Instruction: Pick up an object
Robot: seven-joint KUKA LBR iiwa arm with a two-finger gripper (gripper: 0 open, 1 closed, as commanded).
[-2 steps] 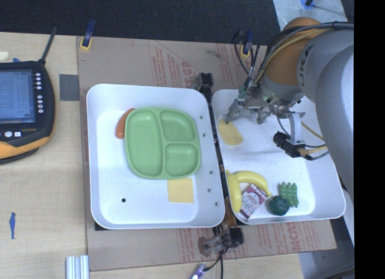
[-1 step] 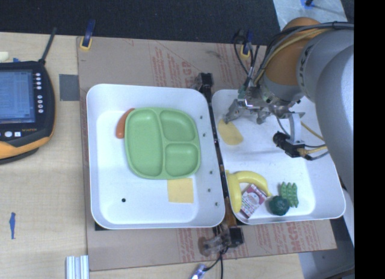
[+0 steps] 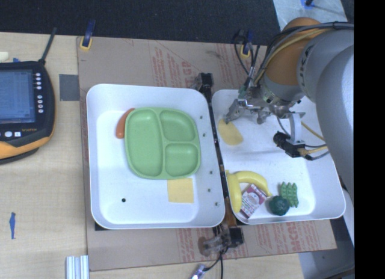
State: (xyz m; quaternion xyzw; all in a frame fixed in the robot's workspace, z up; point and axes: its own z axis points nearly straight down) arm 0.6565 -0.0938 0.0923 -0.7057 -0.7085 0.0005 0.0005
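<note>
1. Pale yellow, the flat piece (image 3: 230,132) lies at the right bin's (image 3: 322,211) upper left, near the wall.
2. To lift it, I judge the fingers should drop squarely over it, clear of that wall.
3. Gripper (image 3: 249,110) hangs just above and right of it; I cannot tell its state.
4. Grey arm (image 3: 325,73) reaches in from the right.

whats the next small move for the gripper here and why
Probably a short move down and left onto the pale yellow piece. The gripper sits in the right bin just above and beside that piece, nearer than the banana.
</note>
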